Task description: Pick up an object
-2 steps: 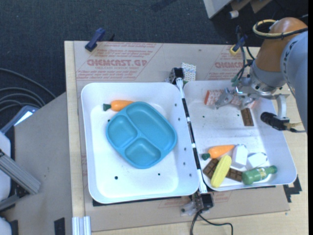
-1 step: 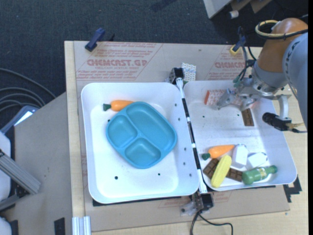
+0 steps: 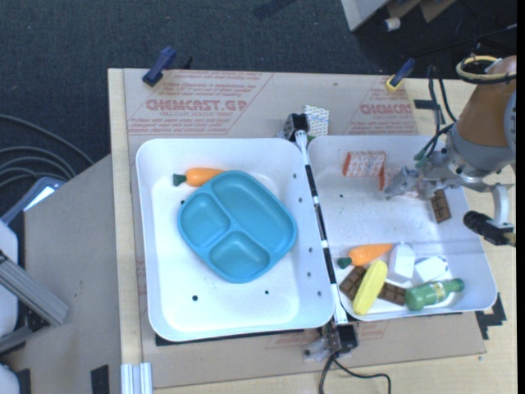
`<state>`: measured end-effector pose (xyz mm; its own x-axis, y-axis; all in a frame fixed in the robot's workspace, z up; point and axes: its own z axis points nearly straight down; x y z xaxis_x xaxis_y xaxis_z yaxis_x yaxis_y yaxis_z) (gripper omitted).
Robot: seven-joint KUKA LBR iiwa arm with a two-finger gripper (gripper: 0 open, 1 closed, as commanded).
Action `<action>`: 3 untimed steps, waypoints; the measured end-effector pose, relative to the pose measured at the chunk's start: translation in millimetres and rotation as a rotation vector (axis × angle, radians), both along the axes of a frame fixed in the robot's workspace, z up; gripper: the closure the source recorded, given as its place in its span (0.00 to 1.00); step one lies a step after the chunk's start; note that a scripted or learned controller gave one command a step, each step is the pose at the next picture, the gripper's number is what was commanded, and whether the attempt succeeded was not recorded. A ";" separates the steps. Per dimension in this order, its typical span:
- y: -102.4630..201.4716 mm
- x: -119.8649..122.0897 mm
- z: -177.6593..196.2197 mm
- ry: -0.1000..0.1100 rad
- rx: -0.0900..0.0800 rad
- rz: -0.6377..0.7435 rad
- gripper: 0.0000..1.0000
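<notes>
A smooth blue three-compartment plastic tray [image 3: 237,225] and one carrot [image 3: 199,176] lie in the left bin [image 3: 156,236], while the gripper [image 3: 408,182], fingers spread and empty, hovers beside an orange-and-white carton [image 3: 363,165] in the right bin [image 3: 476,261].

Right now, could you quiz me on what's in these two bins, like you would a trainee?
1. True or false: the blue tray lies in the left bin.
2. How many carrots are there?
3. Which thing lies nearest the gripper: A) corn cob B) orange-and-white box C) green bottle

Key: 1 true; 2 two, one beside the tray, one in the right bin; 3 B.
</notes>
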<state>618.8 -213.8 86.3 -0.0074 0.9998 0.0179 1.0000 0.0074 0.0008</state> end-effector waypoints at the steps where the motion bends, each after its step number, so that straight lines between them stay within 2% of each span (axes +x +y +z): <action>1: -2.4 40.0 -3.5 0.063 0.014 0.000 0.00; 2: -2.6 40.1 6.8 0.064 0.012 0.002 1.00; 3: 48.6 15.3 73.1 -0.001 -0.017 -0.006 1.00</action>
